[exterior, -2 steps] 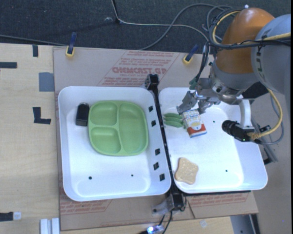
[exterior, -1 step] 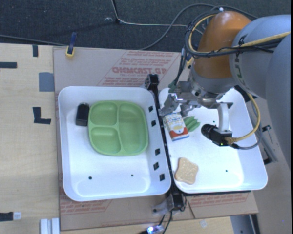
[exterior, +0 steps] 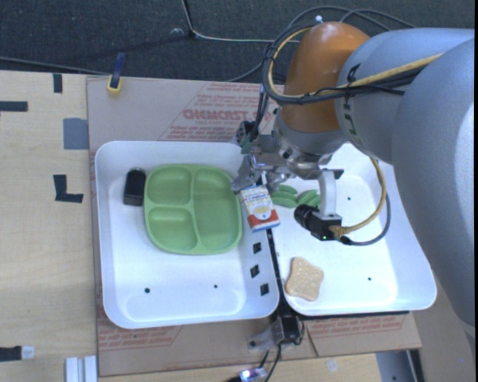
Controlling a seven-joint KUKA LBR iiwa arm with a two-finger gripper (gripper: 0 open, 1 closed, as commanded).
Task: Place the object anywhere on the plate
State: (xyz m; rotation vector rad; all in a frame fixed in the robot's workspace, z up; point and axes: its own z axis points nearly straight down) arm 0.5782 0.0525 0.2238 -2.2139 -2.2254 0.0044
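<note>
A green divided plate lies in the left bin. My gripper hangs over the seam between the two bins, just off the plate's right rim. It is shut on the top of a small white and orange carton. The carton is tilted, and its lower end sits beside the plate's right edge, over the bin's rim rather than over the plate.
A black block rests against the plate's left side. In the right bin lie a slice of toast near the front and a green item partly under the wrist. A black cable connector hangs from the arm.
</note>
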